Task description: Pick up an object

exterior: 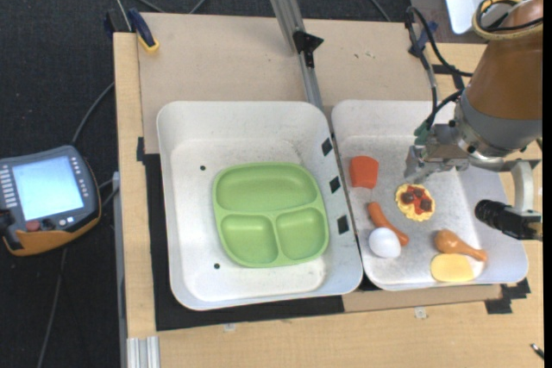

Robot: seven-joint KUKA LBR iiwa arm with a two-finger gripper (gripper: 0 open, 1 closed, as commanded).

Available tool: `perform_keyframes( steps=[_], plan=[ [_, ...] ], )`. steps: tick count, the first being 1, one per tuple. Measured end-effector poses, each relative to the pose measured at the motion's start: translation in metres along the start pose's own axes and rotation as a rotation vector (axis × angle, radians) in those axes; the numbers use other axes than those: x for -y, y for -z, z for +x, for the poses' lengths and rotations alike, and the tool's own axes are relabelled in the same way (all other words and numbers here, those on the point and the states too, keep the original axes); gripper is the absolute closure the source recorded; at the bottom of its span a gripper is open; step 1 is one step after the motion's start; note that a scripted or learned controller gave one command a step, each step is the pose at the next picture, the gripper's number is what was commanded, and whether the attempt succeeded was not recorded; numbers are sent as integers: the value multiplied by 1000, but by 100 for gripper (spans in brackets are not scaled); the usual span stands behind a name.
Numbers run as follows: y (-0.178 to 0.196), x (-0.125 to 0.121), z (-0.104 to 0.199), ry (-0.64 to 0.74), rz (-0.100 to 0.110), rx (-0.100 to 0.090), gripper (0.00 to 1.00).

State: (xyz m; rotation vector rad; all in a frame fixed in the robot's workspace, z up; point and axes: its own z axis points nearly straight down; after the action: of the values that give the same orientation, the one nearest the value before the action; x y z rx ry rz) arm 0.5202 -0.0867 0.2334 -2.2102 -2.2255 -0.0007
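I am positioning my gripper (420,175) just above the small pizza (416,201) near the right bin's (379,118) middle; I cannot tell its finger state.

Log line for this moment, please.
arm: over right bin | gripper: above pizza toy | held: nothing seen | green tray: left bin

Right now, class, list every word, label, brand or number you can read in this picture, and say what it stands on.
No text can be read.
The handheld control pendant has a lit screen, too blurred to read.
The green divided plate, the white bins and the toy foods bear no visible lettering.
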Motion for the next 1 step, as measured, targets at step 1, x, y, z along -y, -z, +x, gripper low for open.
perform_keyframes(
  steps=[1],
  plan=[
    [-9, -1, 47, -1, 0, 1, 100]
  ],
)
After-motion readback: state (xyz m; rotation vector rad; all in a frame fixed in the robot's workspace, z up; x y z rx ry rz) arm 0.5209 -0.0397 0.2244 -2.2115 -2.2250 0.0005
